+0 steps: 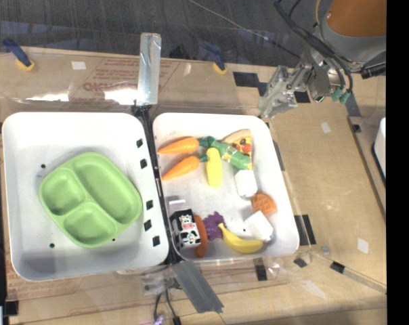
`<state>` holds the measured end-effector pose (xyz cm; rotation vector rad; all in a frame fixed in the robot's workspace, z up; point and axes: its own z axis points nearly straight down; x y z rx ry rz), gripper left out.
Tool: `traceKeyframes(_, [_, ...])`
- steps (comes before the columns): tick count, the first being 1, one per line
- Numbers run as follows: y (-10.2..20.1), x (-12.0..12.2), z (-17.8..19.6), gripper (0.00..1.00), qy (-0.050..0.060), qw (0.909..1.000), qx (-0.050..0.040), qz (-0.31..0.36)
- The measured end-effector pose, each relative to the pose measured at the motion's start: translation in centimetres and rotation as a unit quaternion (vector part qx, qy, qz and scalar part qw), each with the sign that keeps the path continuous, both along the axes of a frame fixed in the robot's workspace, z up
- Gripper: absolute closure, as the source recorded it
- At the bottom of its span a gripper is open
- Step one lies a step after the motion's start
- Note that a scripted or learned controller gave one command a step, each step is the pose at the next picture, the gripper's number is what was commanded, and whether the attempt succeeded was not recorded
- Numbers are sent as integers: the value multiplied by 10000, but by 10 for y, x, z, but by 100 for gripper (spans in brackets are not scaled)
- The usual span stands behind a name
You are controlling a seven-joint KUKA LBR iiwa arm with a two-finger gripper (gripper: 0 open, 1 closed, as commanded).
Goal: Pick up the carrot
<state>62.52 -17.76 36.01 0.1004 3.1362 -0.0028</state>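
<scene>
On the left of the desk [326,181] we see the left bin [22,181], and in it a green tray [89,198] with three compartments, lying tilted near the middle. A strip of grey tape [149,70] stands upright above the seam where the two bins meet. Just right of that seam, in the right bin [275,181], we find two carrots in the upper left part: the upper carrot [179,145] lies almost level with its leafy green end [206,142] pointing right, and the lower carrot [181,166] lies just beneath it, slanting up toward the right, near the first but whether they touch we cannot tell. Beside them stands a yellow corn cob [214,167], upright, and to its right a pizza slice [238,139] and a small green piece [240,158]. Below these we see a white block [246,183] and an orange, ribbed thing [264,203]. Along the bottom wall lie a small printed carton [185,226], a brown sausage shape [200,237], purple grapes [214,221], a banana [240,241] and another white piece [260,226]. Farther right and higher, the tool [272,103] hangs over the top right corner of the right bin, well apart from both carrots, with nothing between its fingers, which look slightly apart. The arm [353,12] with its orange band fills the upper right corner.
</scene>
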Motion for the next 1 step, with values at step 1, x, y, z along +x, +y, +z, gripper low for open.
traceKeyframes(1, [-27,-9,-28,100,14,9994,1,346])
